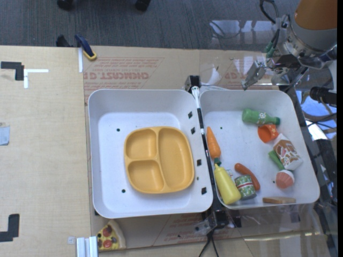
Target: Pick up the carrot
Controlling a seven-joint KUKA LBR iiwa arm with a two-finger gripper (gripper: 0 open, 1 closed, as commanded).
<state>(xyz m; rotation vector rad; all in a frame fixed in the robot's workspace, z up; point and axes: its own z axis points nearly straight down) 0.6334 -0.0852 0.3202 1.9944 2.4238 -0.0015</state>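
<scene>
The carrot (213, 142), orange with a green stub at its near end, lies in the right bin (300, 123) against the left wall, pointing away from the camera. My gripper (266, 83) hangs over the far rim of that bin, well behind and to the right of the carrot. It is open and nothing is between its fingers. The arm's orange band (316, 4) is at the top right corner.
A yellow bottle (226, 184) lies just in front of the carrot, with a green can (245, 187) and a red sausage (248, 175) beside it. A green bottle (260, 116) and several other toys lie further right. The left bin (102, 143) holds a yellow divided plate (159, 159).
</scene>
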